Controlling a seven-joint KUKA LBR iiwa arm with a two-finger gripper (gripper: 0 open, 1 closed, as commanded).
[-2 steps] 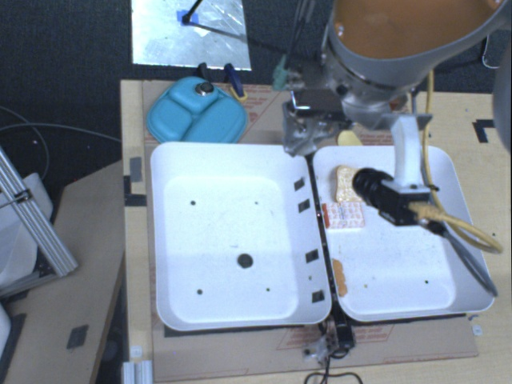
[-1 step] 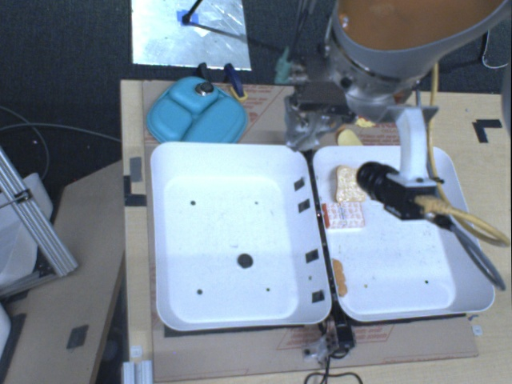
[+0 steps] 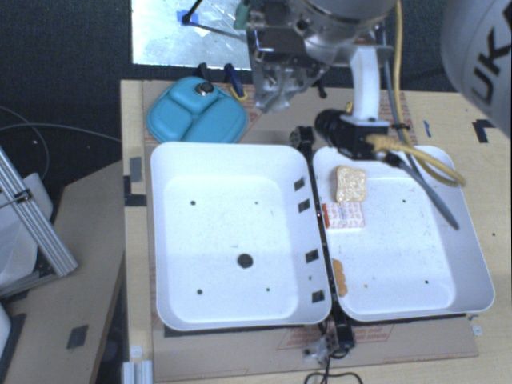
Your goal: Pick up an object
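Behind the two bins, over the bench's far edge, your gripper [image 3: 276,86] hung high and clear of everything, roughly above the seam where the left bin [image 3: 172,214] met the right bin [image 3: 448,278]. It touched nothing, and nothing showed in its grasp. At that slant I could not tell whether it stood open or closed, so treat that as unknown.

Your candidates sat mostly in the right bin, crowded toward its left wall. A pale cracker-like piece [image 3: 350,184] lay near the far corner. A red-and-white packet [image 3: 344,215] lay just in front of it, touching or nearly so. A small orange bit [image 3: 339,277] sat tight against the wall, nearer the camera. That huddle along the divider looked like loose things left where they fell rather than arranged, and my guess is the wall would crowd a descent on the orange bit.

The left bin held a small dark disc [image 3: 245,261], well apart from any wall. A teal lidded container [image 3: 198,112] sat on the bench outside the bins, behind the left one. Nothing was picked up, and the job looked barely begun.
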